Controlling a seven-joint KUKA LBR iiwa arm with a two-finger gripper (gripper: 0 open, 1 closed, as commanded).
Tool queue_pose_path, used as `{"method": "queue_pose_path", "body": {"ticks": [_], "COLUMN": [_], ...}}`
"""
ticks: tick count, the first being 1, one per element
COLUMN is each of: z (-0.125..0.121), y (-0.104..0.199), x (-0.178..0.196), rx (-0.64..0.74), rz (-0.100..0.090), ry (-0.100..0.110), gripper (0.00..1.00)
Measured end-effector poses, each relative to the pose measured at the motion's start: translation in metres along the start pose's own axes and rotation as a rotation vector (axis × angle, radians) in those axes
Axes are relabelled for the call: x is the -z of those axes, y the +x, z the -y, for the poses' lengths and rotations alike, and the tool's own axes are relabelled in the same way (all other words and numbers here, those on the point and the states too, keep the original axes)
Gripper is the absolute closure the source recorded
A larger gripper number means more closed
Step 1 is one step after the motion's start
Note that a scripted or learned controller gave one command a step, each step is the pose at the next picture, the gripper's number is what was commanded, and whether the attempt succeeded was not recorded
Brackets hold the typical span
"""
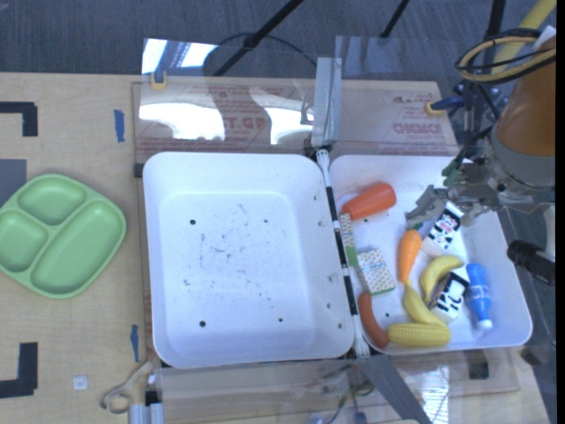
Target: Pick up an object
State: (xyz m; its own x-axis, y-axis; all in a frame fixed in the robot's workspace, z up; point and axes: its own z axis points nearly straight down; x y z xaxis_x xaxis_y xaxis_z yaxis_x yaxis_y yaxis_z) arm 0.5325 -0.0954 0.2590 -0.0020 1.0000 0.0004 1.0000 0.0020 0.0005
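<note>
— Over the right-hand shallow white plastic bin (516,325), is that where the pincer (444,207) sits?

— Yes, low above that bin's far half, at the end of the grey arm with the orange band (530,117). Whether it is released or clenched I cannot tell (the metalwork blurs together from this angle), and I see nothing clearly caught in it.

— What lies closest to it?

— A small black-and-white patterned carton (445,229), just beneath the pincer on its near side; touching or merely overlapped, I cannot say. Just left of the pincer lies a fat orange toy carrot with a red tip (369,200).

— And further out?

— Nearer the camera than the pincer: a slim orange carrot (408,253), a yellow toy banana (439,274), a second black-and-white carton (454,293) and a blue plastic bottle with a white label (478,295). Beyond those, a yellow corn cob (417,333) lies against the bin's near wall, with a reddish-brown sausage (372,320) just beside it. A pale speckled flat packet (377,271) rests between the sausage and the fat carrot.

— Anything well apart from the pincer?

— To its left, the second shallow white plastic bin (159,237), and past that a light green divided plate (60,233) on the wooden tabletop (71,343).
</note>
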Motion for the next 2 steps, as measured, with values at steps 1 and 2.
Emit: {"method": "queue_pose_path", "body": {"ticks": [1,2], "z": [-0.041,-0.035], "y": [-0.046,-0.036], "x": [-0.109,-0.161], "rx": [0.288,0.406], "rz": [0.000,0.001], "ry": [0.000,-0.004], "gripper": [0.00,0.00]}}
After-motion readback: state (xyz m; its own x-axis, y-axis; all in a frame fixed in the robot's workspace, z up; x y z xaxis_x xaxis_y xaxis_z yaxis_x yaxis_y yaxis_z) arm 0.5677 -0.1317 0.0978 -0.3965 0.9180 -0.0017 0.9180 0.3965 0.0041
